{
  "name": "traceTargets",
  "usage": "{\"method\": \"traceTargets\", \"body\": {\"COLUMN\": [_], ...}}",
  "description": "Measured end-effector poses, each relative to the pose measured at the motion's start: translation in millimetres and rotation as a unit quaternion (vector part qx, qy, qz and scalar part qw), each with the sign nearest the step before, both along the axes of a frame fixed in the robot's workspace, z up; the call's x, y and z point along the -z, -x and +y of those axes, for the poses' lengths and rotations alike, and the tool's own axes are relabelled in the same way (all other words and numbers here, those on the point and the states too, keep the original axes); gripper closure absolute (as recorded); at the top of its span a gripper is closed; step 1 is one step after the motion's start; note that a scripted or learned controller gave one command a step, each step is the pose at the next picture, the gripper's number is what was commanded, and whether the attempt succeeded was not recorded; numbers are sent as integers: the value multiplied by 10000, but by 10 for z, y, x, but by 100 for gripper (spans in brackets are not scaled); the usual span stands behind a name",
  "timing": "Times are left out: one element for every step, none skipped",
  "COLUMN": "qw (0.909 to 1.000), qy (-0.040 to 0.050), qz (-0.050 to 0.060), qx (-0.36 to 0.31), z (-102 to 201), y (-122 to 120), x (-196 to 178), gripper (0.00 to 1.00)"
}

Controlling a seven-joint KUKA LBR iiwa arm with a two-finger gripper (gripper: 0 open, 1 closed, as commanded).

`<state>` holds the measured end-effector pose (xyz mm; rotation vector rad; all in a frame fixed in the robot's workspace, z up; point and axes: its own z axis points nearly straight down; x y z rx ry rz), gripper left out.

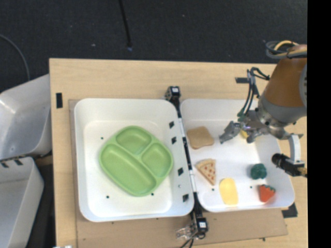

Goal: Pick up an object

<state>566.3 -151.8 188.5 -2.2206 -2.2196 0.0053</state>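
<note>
Pick not yet made.
Gripper [234, 130] hangs above the right bin [207, 107], jaw state indeterminate; bread slice [200, 137] at its nine o'clock, ungrasped. Every item remains.

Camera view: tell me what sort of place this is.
Probably a robot test bench: two white bins on a wooden board, toy food such as a pizza slice, a green divided plate, and a gripper.
</note>
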Motion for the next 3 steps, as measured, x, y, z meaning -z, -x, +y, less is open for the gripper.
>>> {"method": "traceTargets", "body": {"qw": [10000, 10000, 10000], "qy": [-4, -1, 5], "qz": [6, -8, -33], "qx": [0, 13, 39], "z": [-20, -29, -43], "y": [16, 19, 7], "x": [638, 891, 764], "gripper": [0, 0, 100]}}
